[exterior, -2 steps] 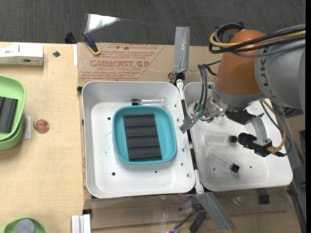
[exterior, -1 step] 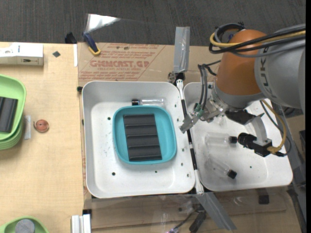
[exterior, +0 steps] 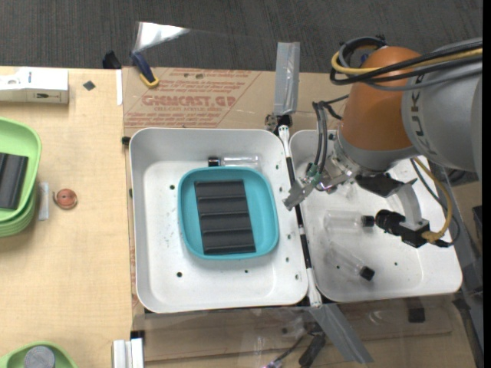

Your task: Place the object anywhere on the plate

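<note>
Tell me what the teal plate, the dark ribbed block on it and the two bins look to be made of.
Teal plate: likely plastic, smooth, soft sheen on its rounded rim.
Dark ribbed block: possibly rubber or foam, matte black, no glare on its ridges.
Left bin and right bin: probably moulded plastic, white and semi-gloss, with rounded corners.

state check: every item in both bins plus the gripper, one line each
Teal plate: flat in left bin, loaded.
Black ridged block: lying on the plate.
Clear tube: lying in left bin, behind the plate.
Black piece: loose in right bin.
Gripper: over the divide between the bins.
</note>
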`<state>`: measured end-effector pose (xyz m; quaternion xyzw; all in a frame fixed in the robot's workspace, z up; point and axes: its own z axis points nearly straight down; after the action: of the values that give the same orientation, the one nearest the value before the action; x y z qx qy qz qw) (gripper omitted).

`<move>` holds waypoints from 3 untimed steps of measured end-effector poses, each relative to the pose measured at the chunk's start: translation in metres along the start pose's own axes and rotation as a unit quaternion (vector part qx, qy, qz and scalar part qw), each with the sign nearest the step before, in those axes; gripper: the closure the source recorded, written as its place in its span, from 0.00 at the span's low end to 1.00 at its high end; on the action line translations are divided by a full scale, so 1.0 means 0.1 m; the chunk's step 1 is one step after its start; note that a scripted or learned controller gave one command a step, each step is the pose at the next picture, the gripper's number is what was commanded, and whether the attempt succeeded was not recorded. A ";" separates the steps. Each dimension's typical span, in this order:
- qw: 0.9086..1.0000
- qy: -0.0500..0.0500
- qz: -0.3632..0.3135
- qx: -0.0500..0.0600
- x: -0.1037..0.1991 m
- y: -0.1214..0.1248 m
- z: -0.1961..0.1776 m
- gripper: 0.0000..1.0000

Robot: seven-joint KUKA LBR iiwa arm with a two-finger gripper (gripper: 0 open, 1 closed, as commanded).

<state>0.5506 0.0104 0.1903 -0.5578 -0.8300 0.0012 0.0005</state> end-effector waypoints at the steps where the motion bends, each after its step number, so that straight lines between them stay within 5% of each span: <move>1: 1.000 0.000 0.000 0.000 0.00 0.00 0.00 0.00; 3: 1.000 0.000 0.000 0.000 0.00 0.00 0.00 0.00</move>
<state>0.5506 0.0104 0.1903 -0.5577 -0.8300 0.0012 0.0005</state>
